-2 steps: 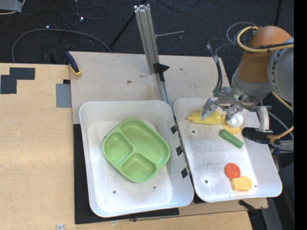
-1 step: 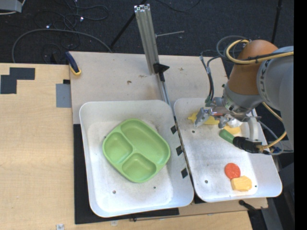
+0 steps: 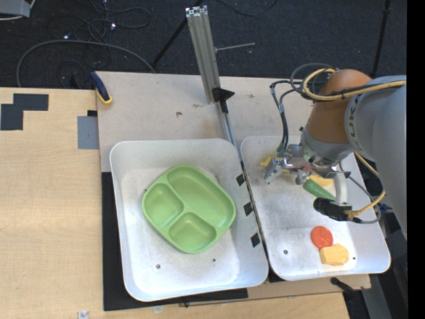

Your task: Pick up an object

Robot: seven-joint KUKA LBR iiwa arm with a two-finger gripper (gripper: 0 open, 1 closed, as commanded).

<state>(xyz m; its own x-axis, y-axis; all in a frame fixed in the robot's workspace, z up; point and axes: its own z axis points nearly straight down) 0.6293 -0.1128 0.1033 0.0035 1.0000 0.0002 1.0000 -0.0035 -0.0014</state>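
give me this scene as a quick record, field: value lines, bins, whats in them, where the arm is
left bin: shallow white bin holding a light green three-compartment plastic tray
right bin: shallow white bin holding a round orange-red piece, a yellow block beside it, and a green item under the wrist
arm: grey arm with orange band, over the right bin's far end
gripper, low in the right bin

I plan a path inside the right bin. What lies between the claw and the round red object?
In the camera view, only bare white bin floor lies between the claw and the round red object.
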